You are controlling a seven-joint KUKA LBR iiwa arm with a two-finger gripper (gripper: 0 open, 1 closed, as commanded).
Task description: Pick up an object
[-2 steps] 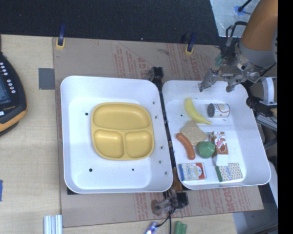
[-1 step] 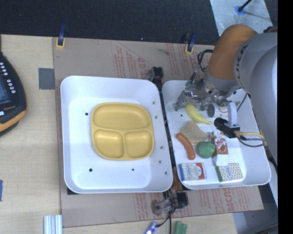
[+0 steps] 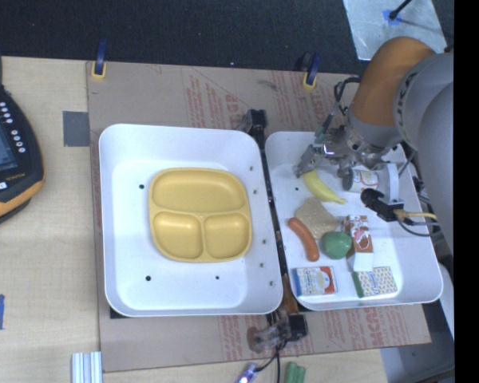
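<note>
arm: bulky rounded grey casing | band: glossy orange dome above the wrist | wrist: grey-and-silver metal block, small parts too fine to tell | gripper: thin metallic fingers | cables: dark leads looped at the wrist, black plug with pale cable trailing off

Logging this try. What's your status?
Pincer low over right bin, fingers unclear. Banana just beneath, not gripped. Sausage, green ball crowd nearby.
</note>
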